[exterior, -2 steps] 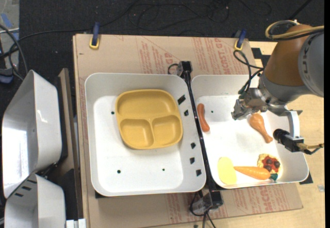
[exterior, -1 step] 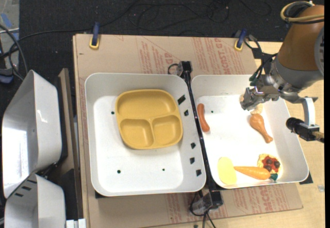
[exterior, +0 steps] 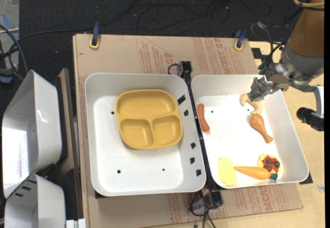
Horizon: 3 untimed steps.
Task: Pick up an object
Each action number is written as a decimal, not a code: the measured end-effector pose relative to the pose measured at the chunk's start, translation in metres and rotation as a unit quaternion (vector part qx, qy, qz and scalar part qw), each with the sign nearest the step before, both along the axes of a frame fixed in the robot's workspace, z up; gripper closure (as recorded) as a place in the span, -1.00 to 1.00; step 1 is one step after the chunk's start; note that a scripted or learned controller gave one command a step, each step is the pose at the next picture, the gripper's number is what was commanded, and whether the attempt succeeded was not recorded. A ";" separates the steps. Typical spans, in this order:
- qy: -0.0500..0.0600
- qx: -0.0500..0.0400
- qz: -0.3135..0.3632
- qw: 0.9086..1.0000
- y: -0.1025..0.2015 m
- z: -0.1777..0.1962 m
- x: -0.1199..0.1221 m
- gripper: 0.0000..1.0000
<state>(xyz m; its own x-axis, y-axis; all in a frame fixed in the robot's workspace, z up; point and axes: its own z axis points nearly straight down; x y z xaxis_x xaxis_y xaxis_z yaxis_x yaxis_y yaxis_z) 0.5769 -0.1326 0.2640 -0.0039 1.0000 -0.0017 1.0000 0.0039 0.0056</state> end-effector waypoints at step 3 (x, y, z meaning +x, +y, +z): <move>0.004 0.001 0.002 1.000 0.140 -0.012 -0.051 1.00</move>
